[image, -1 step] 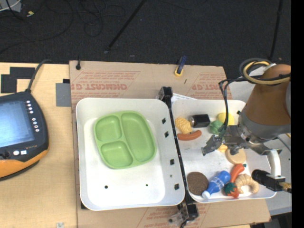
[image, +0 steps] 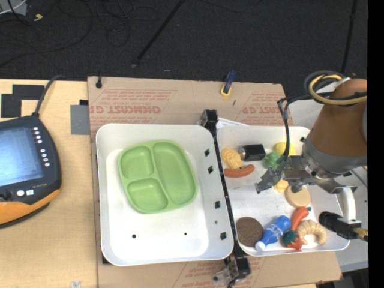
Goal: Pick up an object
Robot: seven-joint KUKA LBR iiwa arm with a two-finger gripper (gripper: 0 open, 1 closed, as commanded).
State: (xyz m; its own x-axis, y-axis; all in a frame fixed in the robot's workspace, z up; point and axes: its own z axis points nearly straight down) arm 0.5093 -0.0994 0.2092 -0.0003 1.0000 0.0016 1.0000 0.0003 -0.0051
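Toy food, right bin (image: 240, 204): unpicked. Gripper (image: 268, 182) low among items, jaws' state indiscernible. Next: close, lift.

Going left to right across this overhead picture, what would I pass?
Screen tablet → green divided plate in the left bin → corn cob → black block → gripper → arm.

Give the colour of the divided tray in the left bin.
Light green, plain in the camera view.
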